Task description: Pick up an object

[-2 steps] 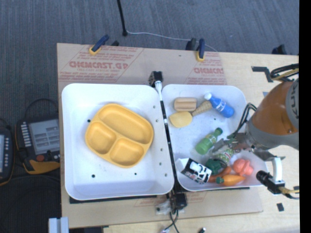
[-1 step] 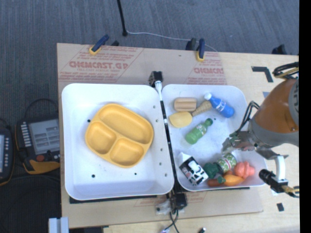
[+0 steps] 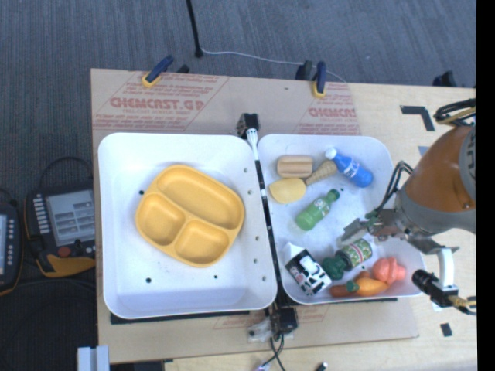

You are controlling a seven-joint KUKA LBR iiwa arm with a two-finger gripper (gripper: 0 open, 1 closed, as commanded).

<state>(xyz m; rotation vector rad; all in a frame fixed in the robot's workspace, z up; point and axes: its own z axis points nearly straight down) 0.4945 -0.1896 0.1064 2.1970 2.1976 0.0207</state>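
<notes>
Our gripper hovers above the dark bottle near the right bin's front edge. Its grip state: we cannot tell. We should centre on the bottle, clear of neighbouring toys.

Two shallow white bins are set side by side on the surface. In the left bin, a yellow three-compartment plastic tray is placed centrally. In the right bin, a tan bread-shaped toy and a blue bottle are placed at the rear, a green bottle mid-bin, and a dark green labelled bottle, a black-and-white box and a pink toy along the front edge.
</notes>
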